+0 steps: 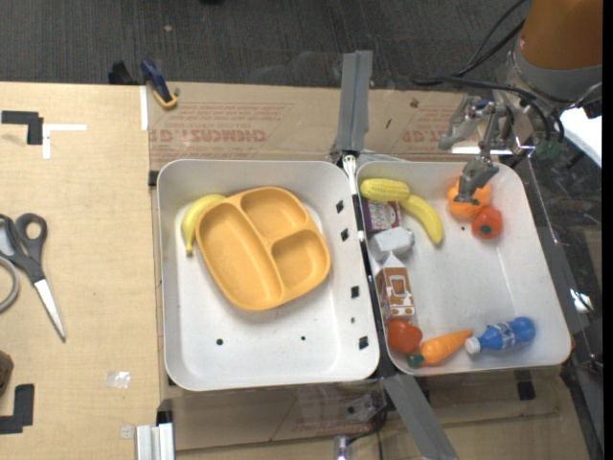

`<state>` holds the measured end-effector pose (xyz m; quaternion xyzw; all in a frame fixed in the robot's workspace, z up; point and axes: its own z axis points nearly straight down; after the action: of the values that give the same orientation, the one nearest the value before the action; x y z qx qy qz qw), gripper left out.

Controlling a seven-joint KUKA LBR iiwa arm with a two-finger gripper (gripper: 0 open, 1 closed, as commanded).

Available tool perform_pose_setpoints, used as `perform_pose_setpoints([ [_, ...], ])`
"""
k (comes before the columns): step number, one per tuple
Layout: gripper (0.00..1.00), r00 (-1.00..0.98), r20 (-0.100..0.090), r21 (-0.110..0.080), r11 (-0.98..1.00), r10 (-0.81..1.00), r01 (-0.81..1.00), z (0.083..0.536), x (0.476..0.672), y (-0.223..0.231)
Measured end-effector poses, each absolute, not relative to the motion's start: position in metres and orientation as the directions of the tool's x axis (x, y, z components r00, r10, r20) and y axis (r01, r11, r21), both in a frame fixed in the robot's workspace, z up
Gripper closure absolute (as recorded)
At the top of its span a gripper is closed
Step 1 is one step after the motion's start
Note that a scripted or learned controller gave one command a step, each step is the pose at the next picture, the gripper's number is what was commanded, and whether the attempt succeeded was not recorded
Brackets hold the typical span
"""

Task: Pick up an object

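The left bin [172, 286] holds an orange divided plate [263, 247] with a banana [194, 218] tucked against its left edge. The right bin [498, 286] holds a corn cob [383, 190], a second banana [426, 218], a small carton [395, 293], a tomato [403, 335], a carrot [445, 346], a blue bottle [503, 335] and a red fruit [488, 222]. The hand [471, 188] is low over the orange fruit [465, 205] at the far right corner, touching it from above, but I cannot tell if it grips it.

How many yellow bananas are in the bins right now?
2. One yellow banana lies in the left white bin, tucked against the yellow divided plate's left rim. The other banana lies in the right bin, near its upper left. More may be hidden.
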<state>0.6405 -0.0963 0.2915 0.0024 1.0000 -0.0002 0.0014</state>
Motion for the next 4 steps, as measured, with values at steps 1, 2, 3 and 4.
perform_pose_setpoints([
  [1, 0.00, -0.998, -0.003, -0.001, 0.998, -0.060, -0.060, 0.136, 0.651, -0.115],
  [2, 0.00, -1.000, -0.005, 0.000, 1.000, 0.018, 0.018, 0.094, 0.654, -0.157],
  [3, 0.00, -1.000, -0.005, -0.001, 1.000, 0.007, 0.007, 0.094, 0.656, -0.097],
  [4, 0.00, -1.000, -0.007, -0.001, 1.000, -0.003, -0.002, 0.124, 0.655, -0.144],
])
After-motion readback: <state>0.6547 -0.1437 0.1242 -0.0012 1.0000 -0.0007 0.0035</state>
